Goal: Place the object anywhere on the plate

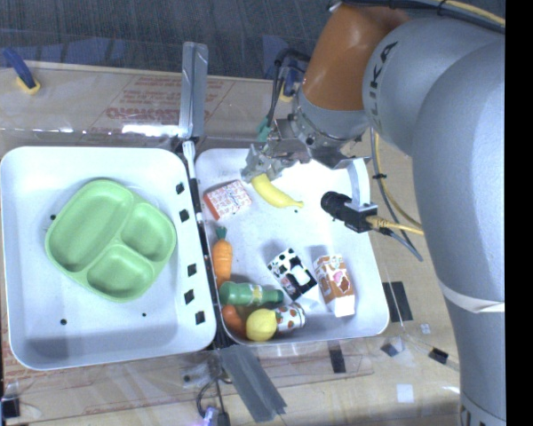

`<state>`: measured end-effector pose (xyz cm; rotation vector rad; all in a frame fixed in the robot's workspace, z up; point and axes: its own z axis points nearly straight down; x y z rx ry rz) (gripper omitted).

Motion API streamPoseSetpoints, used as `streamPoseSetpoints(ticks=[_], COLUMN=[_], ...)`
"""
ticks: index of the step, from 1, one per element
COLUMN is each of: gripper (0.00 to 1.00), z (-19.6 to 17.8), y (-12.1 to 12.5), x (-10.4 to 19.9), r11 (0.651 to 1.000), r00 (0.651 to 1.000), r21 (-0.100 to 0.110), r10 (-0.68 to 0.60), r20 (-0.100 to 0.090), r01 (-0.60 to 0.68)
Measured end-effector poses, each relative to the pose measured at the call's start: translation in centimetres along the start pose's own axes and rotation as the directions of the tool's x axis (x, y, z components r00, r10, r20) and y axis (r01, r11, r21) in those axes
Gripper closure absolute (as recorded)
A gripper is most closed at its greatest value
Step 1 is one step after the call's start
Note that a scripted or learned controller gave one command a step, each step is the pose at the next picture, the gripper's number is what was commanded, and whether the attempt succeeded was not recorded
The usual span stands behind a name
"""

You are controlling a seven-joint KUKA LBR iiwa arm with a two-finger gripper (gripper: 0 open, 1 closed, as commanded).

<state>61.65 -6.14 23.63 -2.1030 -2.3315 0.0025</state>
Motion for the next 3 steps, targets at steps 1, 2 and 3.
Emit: streamPoseSetpoints(ticks=[1, 2, 3], gripper=[1.00, 1.00, 0.00], z=[1.4, 2.8, 2.8], y=[-2.3, -1.9, -1.9], x=[8.4, 17.1, 17.0], r11=[0.986, 0.954, 0.954], r00=[0.986, 0.954, 0.954], r21=[0.002, 0.003, 0.003], r10=[-0.167, -0.300, -0.299], r20=[0.000, 0.000, 0.000], r01=[0.167, 0.300, 0.299])
